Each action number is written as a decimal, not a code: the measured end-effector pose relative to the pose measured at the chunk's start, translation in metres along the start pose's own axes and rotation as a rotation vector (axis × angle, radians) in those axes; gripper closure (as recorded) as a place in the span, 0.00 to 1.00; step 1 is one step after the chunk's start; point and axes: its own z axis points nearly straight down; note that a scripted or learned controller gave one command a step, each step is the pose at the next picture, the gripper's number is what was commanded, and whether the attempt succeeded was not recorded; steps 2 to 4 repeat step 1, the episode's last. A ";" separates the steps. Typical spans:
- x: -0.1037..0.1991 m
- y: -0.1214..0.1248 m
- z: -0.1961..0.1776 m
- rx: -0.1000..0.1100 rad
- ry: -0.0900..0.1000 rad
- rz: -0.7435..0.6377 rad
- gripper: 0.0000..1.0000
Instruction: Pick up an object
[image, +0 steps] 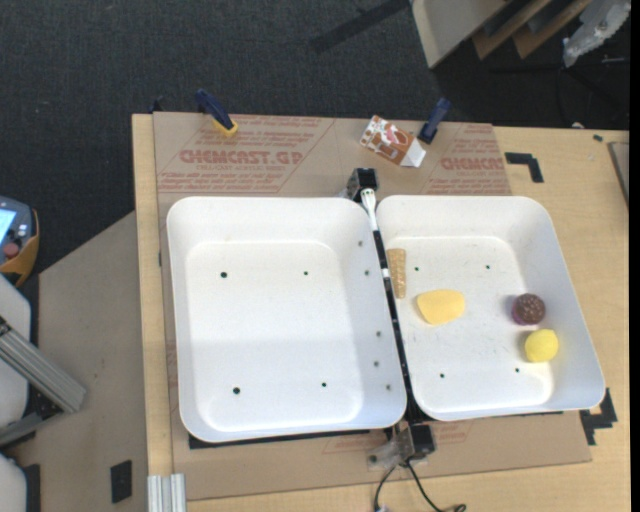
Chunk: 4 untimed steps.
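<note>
- Well, two white bins sit side by side on a brown board (300, 150) with red letters on it.
- From the middle of the view, the left bin (182, 300) is at 9 o'clock and the right bin (572, 290) is at 3 o'clock. Their edges touch.
- All four little things to pick up lie in the right bin.
- A tan stick (397, 272) lies at 9 o'clock in that bin, right by the edge next to the left bin.
- A flat yellow lump (440, 306) lies near the middle of the bin, just beside the stick's lower end.
- A dark purple ball (529, 309) sits at 3 o'clock.
- A yellow ball (541, 346) sits at 4 o'clock, just under the purple ball and very close to it.
- A small red and white wrapper (392, 140) lies on the board at 12 o'clock, outside the bins.
- Two blue clamps (216, 112) grip the far edge of the board.
- Nobody can tell if the gripper is open or closed, or if it holds anything.
</note>
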 end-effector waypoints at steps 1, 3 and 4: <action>0.000 0.000 0.000 0.000 0.000 0.000 0.00; 0.000 0.000 0.000 0.000 0.000 0.000 0.00; 0.000 0.000 0.000 0.000 0.000 0.000 0.00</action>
